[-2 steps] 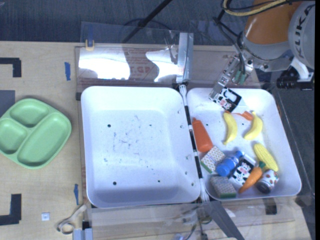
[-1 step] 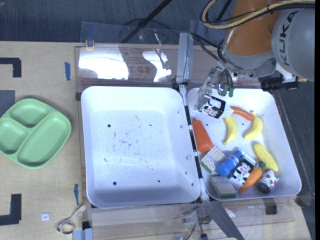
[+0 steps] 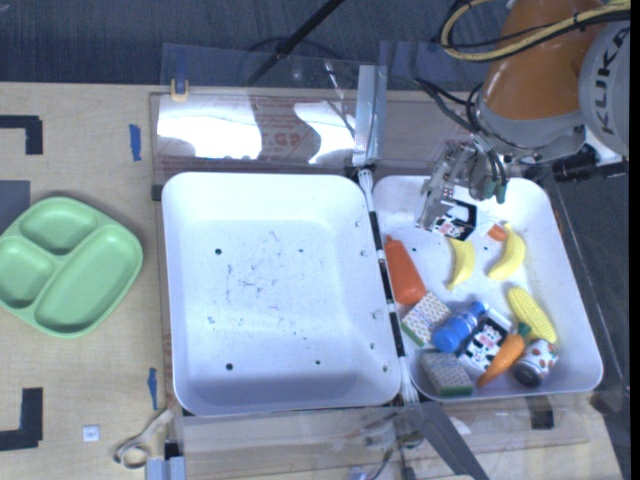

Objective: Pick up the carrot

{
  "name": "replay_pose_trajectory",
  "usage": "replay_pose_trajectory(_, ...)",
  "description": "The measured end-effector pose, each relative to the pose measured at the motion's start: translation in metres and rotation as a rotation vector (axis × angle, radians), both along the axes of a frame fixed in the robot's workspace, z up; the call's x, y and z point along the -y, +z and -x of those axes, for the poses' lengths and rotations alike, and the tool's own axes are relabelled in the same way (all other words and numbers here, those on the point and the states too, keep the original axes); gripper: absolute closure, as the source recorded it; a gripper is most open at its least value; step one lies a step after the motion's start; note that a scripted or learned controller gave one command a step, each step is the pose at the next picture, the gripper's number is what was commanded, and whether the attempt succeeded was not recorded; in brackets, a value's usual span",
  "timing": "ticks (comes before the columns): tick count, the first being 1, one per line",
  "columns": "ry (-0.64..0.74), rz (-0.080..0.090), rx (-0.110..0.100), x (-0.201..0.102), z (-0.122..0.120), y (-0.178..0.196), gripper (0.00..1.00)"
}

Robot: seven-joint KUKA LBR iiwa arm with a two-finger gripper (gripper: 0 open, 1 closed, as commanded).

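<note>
**benchrat:** So the carrot [image 3: 503, 356] we're after sits at the near end of the right bin [image 3: 575, 268], small orange toy lying at a slant, thin tip pointing down toward the sponge-like pad [image 3: 447, 373]. We'd guess it's light hollow plastic, stiff and a bit slick, so it could squirt out of a hard pinch.

**iiwa_fan:** Agreed. We'd take it across the thick middle, fingers square to its long axis. The taper near the tip looks like the worst spot. Trouble is the crowding: the blue bottle [image 3: 455, 331] and a patterned card [image 3: 484, 340] touch it on one side, a little can [image 3: 534, 362] is just beside the other, and the corn cob [image 3: 531, 312] is right above.

**benchrat:** And don't mix it up with the bigger orange bottle-ish thing [image 3: 404, 271] by the divider.

**iiwa_fan:** Where's our pincer [image 3: 447, 196]? At the far end of the same bin, well apart from the carrot, past two bananas [image 3: 485, 258]. Too much cable clutter there, so we can't tell if it's open or closed.
</note>
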State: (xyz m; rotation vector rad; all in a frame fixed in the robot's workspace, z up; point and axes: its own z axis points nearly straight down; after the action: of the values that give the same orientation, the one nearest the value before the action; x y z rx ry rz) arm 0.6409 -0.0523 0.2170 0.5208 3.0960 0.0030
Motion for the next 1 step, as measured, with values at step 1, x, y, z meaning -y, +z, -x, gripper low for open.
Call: replay_pose_trajectory(1,0.199,0.001,0.007,-0.0301,-0.0189,0.0003,1.0)
